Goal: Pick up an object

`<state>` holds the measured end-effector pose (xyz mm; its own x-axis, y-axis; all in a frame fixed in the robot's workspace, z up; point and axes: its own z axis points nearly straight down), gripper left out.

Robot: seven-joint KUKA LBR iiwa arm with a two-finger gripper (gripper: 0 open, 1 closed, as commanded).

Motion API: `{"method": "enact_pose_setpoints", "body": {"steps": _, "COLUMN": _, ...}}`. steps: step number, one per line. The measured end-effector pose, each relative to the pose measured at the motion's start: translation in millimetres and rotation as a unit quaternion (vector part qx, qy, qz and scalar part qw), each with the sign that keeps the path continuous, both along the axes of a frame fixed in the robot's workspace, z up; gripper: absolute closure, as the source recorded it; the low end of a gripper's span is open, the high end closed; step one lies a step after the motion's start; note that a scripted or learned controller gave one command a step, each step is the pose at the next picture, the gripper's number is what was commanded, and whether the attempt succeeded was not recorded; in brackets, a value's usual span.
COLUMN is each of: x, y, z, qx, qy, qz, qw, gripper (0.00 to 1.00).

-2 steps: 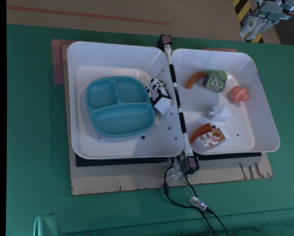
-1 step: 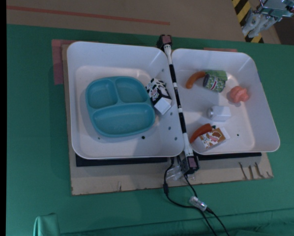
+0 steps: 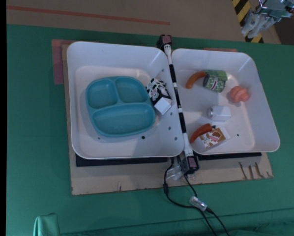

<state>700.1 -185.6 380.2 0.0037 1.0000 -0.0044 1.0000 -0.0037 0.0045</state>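
Gripper [image 3: 252, 27] up at far right corner, outside both bins; grip state cannot be told.

Right white bin [image 3: 257, 82], below-left of it: 2 orange curved pieces, green can [image 3: 215, 80], salmon lump [image 3: 239, 94], small white cup, printed carton [image 3: 214, 137].

Left white bin [image 3: 80, 65], farther left: teal 3-compartment plate [image 3: 120, 105], cow-print carton [image 3: 158, 95] touching plate's right edge.

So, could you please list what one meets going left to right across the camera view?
Blue divided plate → cow-print carton → orange curved piece → green can → pink-orange toy → gripper.
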Motion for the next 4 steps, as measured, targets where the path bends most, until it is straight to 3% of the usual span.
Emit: {"method": "enact_pose_setpoints", "body": {"steps": 4, "x": 0.0, "y": 5.4, "z": -5.3, "qx": 0.0001, "qy": 0.0, "qz": 0.0, "qw": 1.0, "gripper": 1.0}}
